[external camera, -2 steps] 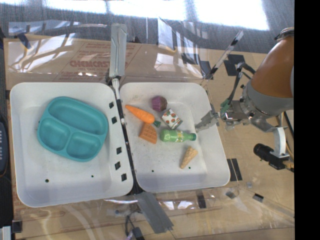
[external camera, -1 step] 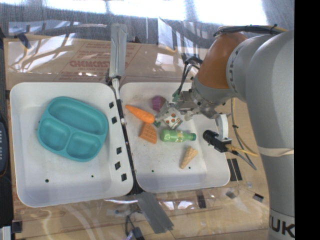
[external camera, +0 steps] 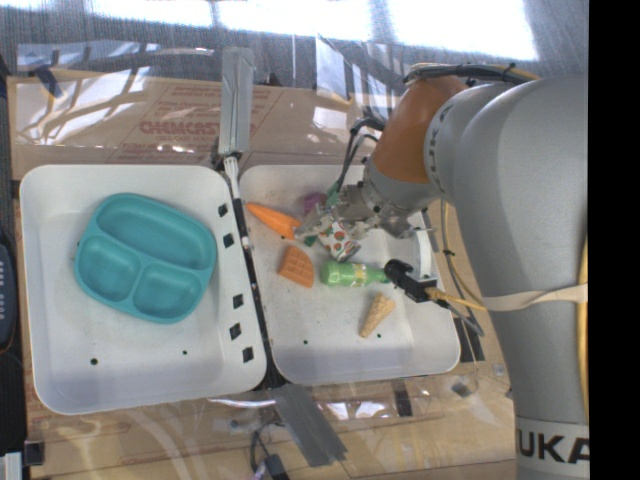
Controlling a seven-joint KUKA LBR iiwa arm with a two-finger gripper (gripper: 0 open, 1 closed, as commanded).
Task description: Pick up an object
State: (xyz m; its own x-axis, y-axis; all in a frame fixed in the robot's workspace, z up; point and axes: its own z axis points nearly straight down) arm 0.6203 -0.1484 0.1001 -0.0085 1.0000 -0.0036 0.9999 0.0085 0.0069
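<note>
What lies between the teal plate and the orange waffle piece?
In the camera view, between the teal plate and the waffle piece lie bare bin floor and the two bins' adjoining rims.

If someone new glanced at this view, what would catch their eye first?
Probably the big grey arm with its orange band, reaching in from the right over the right bin. Next, the teal divided plate alone in the left bin, then the carrot among small toys.

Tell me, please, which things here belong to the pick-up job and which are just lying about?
Belonging to the job:
gripper, low in the right bin
toy carrot
waffle piece
green toy
ice cream cone
purple toy

Just lying about:
teal divided plate in the left bin
cardboard behind
</note>
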